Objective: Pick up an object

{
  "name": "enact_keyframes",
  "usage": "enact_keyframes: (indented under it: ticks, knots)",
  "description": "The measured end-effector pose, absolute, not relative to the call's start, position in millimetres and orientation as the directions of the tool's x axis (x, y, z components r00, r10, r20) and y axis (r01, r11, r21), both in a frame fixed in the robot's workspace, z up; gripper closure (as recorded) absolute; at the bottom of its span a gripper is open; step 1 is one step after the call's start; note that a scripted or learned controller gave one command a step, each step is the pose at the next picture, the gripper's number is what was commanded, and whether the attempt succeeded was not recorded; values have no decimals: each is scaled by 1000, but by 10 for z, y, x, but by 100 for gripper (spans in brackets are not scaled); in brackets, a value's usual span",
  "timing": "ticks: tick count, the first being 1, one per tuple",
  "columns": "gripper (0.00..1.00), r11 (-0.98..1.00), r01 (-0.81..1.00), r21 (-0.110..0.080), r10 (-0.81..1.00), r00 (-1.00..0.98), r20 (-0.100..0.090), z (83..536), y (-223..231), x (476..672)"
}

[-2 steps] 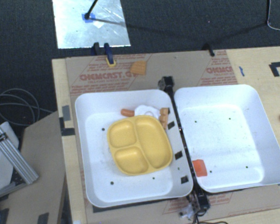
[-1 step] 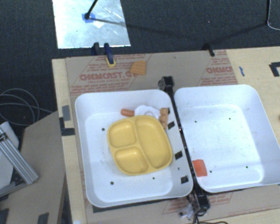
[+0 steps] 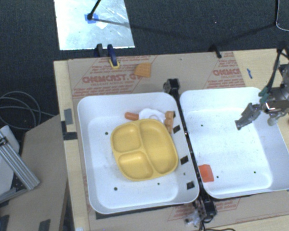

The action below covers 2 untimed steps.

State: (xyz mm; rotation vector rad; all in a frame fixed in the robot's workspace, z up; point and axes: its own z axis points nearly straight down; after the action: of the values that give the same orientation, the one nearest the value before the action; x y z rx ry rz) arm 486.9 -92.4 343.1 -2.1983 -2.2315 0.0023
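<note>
Over the right bin (image 3: 277, 176) the gripper (image 3: 247, 117) hangs, grip state unreadable, nothing visibly held; nearest target, orange block (image 3: 205, 172), sits at the bin's near-left corner, so descend centered, clear of the wall.

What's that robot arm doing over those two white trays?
It is trying to pick something up. Its gripper hangs over the right bin, near that bin's right side, with nothing between its fingers. A small orange block lies in that bin's near left corner, away from the gripper. The left bin holds a yellow divided plate, with a little orange sausage-shaped piece and a tan piece beside it.
</note>
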Motion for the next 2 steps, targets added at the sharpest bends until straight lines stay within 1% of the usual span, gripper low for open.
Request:
enact_keyframes:
  ticks: [1,2]
  knots:
    - [0,13,1000,1,1000,-13,3,3174,-102,4873]
    - [0,5,1000,18,1000,-5,-1,4426,-277,4877]
